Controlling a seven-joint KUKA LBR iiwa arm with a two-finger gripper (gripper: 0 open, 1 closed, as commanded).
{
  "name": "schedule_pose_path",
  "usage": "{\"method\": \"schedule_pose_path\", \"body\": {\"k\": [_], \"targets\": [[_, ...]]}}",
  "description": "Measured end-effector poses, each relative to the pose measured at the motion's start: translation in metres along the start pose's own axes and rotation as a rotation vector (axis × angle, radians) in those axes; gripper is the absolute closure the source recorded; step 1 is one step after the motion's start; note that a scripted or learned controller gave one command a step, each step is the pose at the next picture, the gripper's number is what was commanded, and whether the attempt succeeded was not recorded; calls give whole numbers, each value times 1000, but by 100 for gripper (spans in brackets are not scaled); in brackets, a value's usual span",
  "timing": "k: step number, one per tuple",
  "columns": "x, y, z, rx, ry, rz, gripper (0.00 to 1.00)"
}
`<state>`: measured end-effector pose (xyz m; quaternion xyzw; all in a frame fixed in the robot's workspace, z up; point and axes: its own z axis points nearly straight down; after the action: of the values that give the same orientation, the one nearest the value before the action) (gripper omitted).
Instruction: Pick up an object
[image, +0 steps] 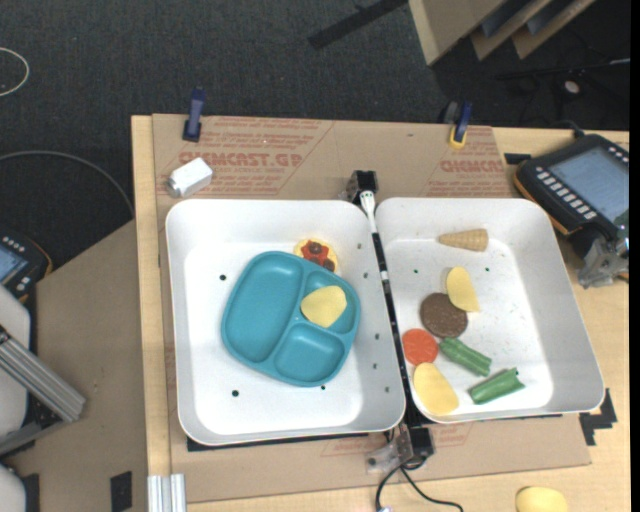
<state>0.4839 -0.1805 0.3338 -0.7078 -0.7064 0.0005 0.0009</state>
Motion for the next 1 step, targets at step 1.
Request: {"method": "schedule_pose_path", "body": {"k": [1], "targets": [[-45,-4,-45,-8,-5,0,100]]}}
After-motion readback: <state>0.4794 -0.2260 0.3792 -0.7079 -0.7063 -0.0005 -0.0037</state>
